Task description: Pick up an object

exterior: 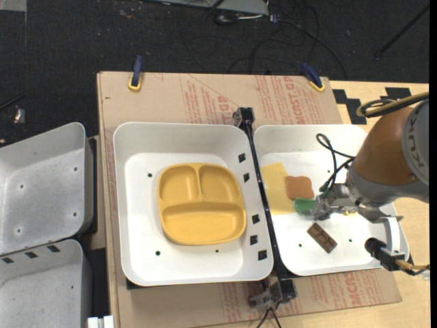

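Over the right bin (300, 268): the arm (392, 159) is down low with the gripper (321, 209) right at the green piece (305, 206).

Left bin (136, 183) has a yellow divided tray (202, 203) sitting in the middle. In the right bin there's a pale yellow sheet (274, 186), a brown pad (298, 186) on its right edge, the green piece just below that, and a dark brown bar (321, 238) lying apart, lower down. Can't really tell how wide the claw is or whether it's got anything, it's too small and blurry there.

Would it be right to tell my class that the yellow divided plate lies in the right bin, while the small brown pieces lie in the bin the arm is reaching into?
Not quite. The camera view shows the yellow divided plate in the left bin, not the right bin. The small brown pieces do lie in the right bin, where the arm reaches.
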Tool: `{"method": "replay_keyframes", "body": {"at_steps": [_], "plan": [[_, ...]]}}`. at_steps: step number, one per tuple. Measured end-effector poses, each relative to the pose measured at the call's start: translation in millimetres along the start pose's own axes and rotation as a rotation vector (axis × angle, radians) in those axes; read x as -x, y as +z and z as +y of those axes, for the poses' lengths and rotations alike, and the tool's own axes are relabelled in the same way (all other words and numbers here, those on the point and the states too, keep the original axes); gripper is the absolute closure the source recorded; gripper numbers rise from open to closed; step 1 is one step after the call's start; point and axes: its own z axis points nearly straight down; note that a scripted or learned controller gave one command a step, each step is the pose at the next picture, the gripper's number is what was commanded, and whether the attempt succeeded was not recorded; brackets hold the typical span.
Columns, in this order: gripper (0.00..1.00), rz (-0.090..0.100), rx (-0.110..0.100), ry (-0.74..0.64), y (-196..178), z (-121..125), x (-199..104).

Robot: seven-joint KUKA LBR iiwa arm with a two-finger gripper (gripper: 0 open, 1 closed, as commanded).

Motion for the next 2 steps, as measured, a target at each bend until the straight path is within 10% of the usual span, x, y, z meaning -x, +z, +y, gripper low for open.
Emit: {"method": "replay_keyframes", "body": {"at_steps": [2], "plan": [[1.00,-0.002,0.005,-0.005,-105.1,3.2,-2.6]]}}
